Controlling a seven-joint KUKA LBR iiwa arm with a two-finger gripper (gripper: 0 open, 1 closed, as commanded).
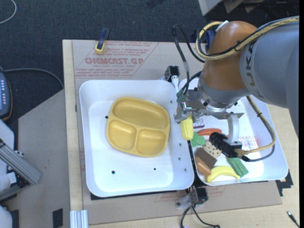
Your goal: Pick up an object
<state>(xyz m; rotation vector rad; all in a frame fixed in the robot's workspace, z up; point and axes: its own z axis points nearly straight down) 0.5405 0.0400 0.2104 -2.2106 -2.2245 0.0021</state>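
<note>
The gripper [189, 112] hangs low over the right bin's [270, 151] left edge, apparently closed on a toy corn cob [187, 128] dangling beneath it, positioned for lifting clear of the toy food nearby.

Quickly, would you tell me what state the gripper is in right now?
Gripper: low over the inner edge of the right bin, just above the toy corn cob; open or shut cannot be told.

Right bin [278, 167] mostly hidden under arm [266, 56]. Gripper [187, 115] fingers masked by wrist, state unclear. Red item [209, 131] partly covered; label [247, 141] unreadable.
</note>
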